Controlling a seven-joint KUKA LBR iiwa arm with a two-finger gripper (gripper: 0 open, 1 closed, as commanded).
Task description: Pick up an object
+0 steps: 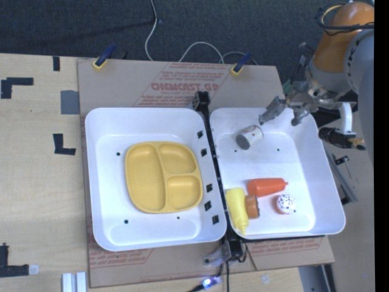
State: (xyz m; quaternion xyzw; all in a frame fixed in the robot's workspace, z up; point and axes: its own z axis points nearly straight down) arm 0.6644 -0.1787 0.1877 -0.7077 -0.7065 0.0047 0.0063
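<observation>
Right bin [316,181], near edge: yellow squeeze bottle [236,208] lying along the divider, a small brown piece [251,207] touching its right side. Just beyond, an orange carrot-shaped toy [265,187]; beside it a white ball with dark spots [285,204]. Far end of that bin: small grey-and-white cylinder [248,136] on its side. Gripper [282,114] hangs over the bin's far right corner, fingers spread apart, nothing between them, near the cylinder but apart from it. Left bin [103,163]: yellow divided plate [163,176]. Bins sit on cardboard [176,84] on the desk [30,181].
</observation>
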